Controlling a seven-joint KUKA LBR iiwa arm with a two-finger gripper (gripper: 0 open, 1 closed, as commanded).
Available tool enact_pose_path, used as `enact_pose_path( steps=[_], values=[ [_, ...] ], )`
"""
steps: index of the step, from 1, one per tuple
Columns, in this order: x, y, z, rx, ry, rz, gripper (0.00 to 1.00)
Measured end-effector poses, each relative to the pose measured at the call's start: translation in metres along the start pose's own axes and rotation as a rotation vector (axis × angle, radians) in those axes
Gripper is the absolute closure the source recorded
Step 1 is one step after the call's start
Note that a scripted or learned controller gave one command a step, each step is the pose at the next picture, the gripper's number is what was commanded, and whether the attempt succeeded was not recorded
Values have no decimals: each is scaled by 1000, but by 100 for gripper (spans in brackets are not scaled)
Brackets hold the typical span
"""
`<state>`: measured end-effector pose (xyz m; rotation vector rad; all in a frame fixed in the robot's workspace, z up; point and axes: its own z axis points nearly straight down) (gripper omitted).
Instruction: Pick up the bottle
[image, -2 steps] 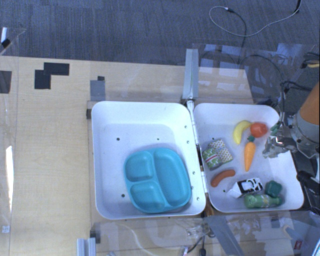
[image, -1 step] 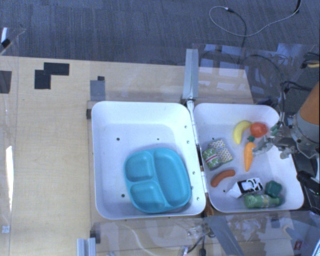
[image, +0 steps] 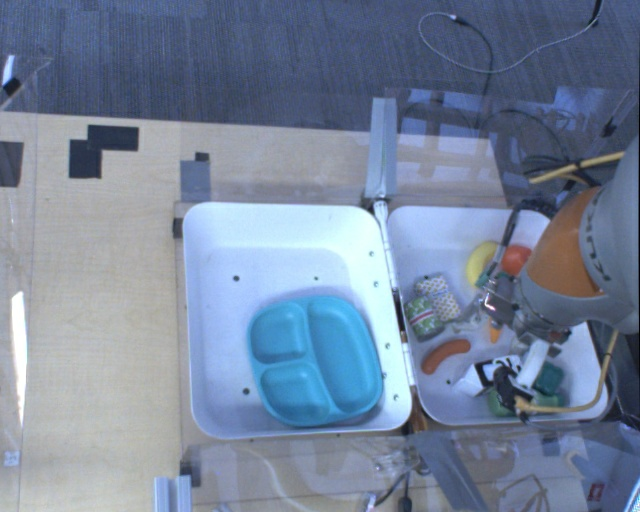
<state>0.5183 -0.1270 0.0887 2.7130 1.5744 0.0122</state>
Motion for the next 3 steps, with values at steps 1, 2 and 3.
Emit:
enact_pose_path(
  steps=[1,2,3],
  values=[
    [50,-36,-168,5,-3,-19,0],
    [-2,-33,-114,7,-4,49,0],
    [0,-34,-26,2,-2,341,0]
  ],
)
